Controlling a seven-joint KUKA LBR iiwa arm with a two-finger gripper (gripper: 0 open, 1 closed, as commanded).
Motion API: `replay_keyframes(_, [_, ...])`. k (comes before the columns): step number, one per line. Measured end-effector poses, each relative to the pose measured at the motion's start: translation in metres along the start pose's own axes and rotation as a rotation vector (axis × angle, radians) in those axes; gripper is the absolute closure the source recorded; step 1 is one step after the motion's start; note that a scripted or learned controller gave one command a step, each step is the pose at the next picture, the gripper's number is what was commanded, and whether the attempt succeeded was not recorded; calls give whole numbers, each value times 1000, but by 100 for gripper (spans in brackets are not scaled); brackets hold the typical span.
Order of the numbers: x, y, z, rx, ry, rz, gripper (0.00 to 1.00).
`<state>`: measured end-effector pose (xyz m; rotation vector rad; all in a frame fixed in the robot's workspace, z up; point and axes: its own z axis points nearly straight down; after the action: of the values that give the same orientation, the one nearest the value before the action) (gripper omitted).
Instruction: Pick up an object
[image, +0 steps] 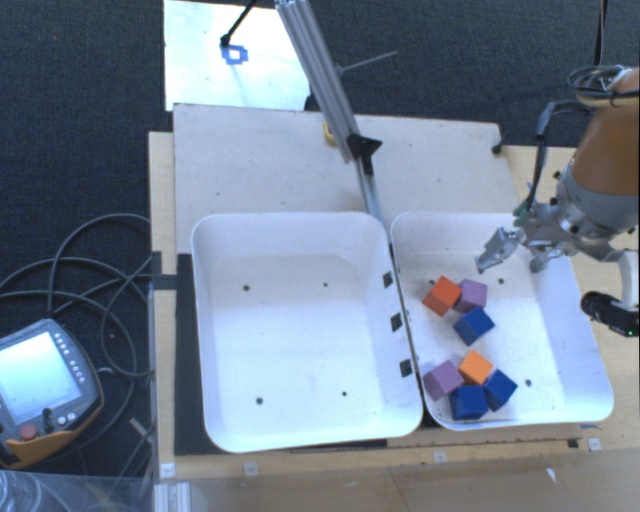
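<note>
The arm came in from the right, its orange band sitting just above the grey wrist. The tool (514, 252) hung at the arm's far end, angled down and to the left. Its two pale fingers (494, 250) were spread apart, with nothing between them.

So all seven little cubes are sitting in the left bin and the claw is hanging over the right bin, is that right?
Not quite. The camera view shows the cubes in the right bin, not the left bin. The claw does hang over the right bin.
</note>
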<state>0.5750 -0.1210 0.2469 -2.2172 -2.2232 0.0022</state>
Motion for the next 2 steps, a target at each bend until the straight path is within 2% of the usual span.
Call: replay_keyframes(2, [-7,2,85,0,0,1,0])
